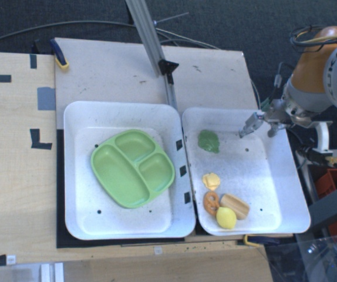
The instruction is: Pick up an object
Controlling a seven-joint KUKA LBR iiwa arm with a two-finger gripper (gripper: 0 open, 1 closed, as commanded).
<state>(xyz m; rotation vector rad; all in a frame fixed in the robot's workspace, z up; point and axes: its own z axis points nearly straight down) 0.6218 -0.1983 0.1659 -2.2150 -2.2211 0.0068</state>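
The right bin (286,175) holds a dark green lumpy object (209,141) near its back left. Toward its front lie a small yellow piece (211,181), an orange ring (211,202), a tan block (235,205) and a yellow round fruit (226,218), all close together. My gripper (256,125) hangs over the back right part of this bin, to the right of the green object and apart from it. Its fingers stand open with nothing between them.
The left bin (74,157) carries a light green divided tray (132,168). A slanted metal pole (148,31) crosses the back of the bench and ends at the seam between the bins. The arm (312,81) enters from the right edge.
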